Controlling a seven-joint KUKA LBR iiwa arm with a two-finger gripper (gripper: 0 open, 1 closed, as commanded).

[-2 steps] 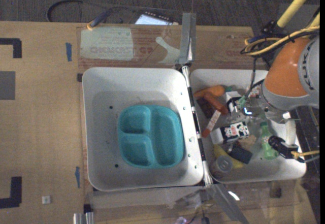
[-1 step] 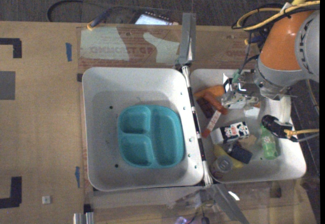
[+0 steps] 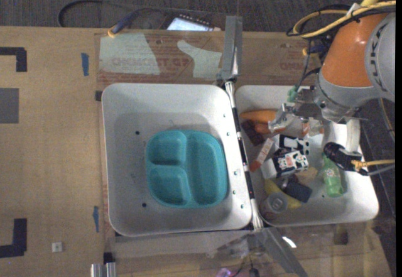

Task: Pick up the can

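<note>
The can [image 3: 274,205] stands in the right bin [image 3: 367,206], near its front left corner, with its grey round top facing up. A yellow banana-like item [image 3: 272,186] and a black block [image 3: 298,191] lie right behind it. My gripper [image 3: 294,116] hangs over the back half of the same bin, above an orange item [image 3: 259,115] and well apart from the can. Nothing can be seen held in it.
Also in the right bin are two cow-patterned cartons [image 3: 291,161], a red-and-white bar [image 3: 264,152] and a green bottle [image 3: 332,179]. The left bin [image 3: 119,144] holds a teal divided plate [image 3: 186,168]. A metal divider [image 3: 242,144] separates the bins.
</note>
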